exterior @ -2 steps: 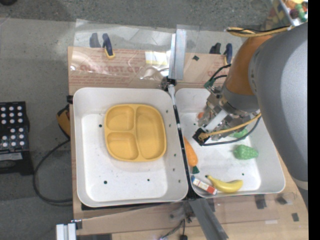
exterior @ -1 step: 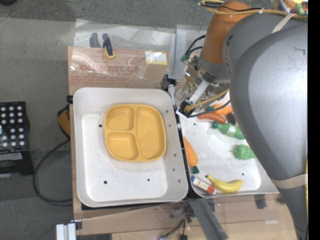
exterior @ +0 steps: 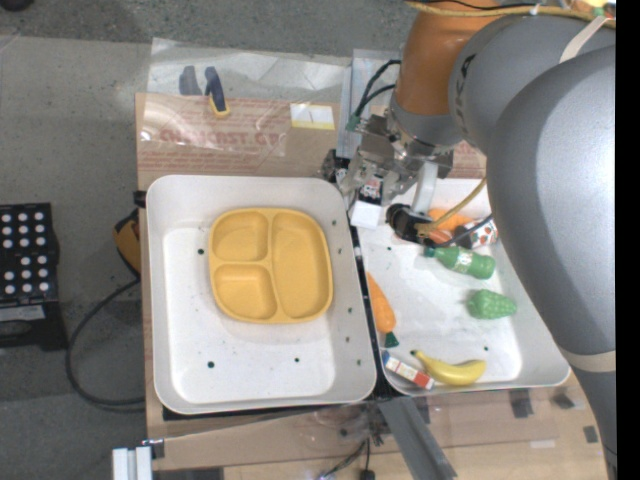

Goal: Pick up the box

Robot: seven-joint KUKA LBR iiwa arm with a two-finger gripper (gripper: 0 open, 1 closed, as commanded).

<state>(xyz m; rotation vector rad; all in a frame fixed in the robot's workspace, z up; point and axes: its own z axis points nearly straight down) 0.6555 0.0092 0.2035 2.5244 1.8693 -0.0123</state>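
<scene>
- Right now the arm point(exterior: 520, 118), grey with an orange band point(exterior: 435, 48), reaches in from the right side of the worktop point(exterior: 250, 143) and bends down over the far left corner of the right bin point(exterior: 540, 363).
- Its pincer point(exterior: 385, 190) hangs at that corner, just beside the wall shared with the left bin point(exterior: 165, 298); whether it is wide, narrow or gripping anything cannot be told, since the wrist and cables hide the tips.
- A small white box with red ends point(exterior: 407, 370) lies flat in the right bin's near left corner, well apart from the pincer and touching nothing but the bin floor, so far as can be seen.
- Just beside that box, toward the near edge, lies a yellow banana point(exterior: 452, 370).
- An orange carrot point(exterior: 380, 306) rests along the right bin's left wall, between the box and the pincer.
- A green bottle point(exterior: 465, 262) lies on its side near the middle of the right bin, with a green bumpy piece point(exterior: 492, 305) just nearer the right edge.
- A yellow divided plate point(exterior: 270, 265) with three compartments sits in the middle of the left bin.
- A clear plastic bag point(exterior: 240, 98) lies on the far part of the worktop, behind the left bin.
</scene>
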